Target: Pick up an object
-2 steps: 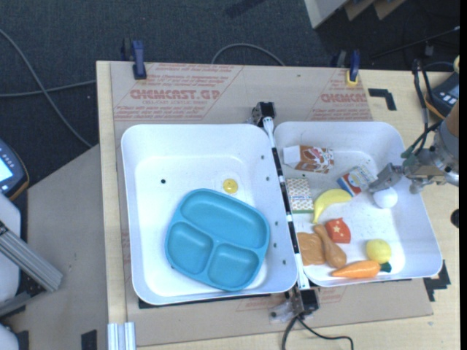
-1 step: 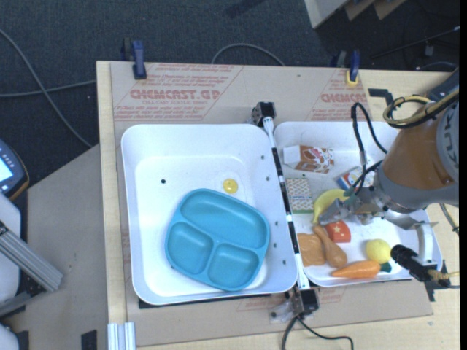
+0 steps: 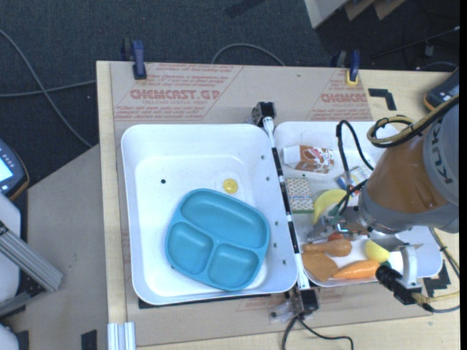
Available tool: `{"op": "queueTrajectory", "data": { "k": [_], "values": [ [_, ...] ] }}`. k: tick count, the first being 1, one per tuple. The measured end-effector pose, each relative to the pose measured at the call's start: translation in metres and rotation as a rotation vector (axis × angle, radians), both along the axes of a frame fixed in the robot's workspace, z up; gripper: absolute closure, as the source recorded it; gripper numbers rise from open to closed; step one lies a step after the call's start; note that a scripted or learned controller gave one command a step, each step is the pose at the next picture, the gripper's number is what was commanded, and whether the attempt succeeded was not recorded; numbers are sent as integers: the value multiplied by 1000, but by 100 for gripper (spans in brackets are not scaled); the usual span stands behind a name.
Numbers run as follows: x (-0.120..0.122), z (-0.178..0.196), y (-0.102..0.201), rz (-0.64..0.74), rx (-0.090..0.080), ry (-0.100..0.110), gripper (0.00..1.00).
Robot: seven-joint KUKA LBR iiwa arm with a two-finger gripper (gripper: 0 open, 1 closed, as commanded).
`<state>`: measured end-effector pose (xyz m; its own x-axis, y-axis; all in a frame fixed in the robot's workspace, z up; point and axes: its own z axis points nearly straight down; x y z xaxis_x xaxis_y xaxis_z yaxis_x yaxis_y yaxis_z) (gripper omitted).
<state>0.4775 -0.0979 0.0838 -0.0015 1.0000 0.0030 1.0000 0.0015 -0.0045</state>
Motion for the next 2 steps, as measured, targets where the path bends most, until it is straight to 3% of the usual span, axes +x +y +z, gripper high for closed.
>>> {"op": "queueTrajectory", "data": {
  "k": [1, 2],
  "values": [
    [2, 11, -3, -3, -5, -8, 100],
    [64, 107, 79, 11, -1, -19, 100]
  ]
}}
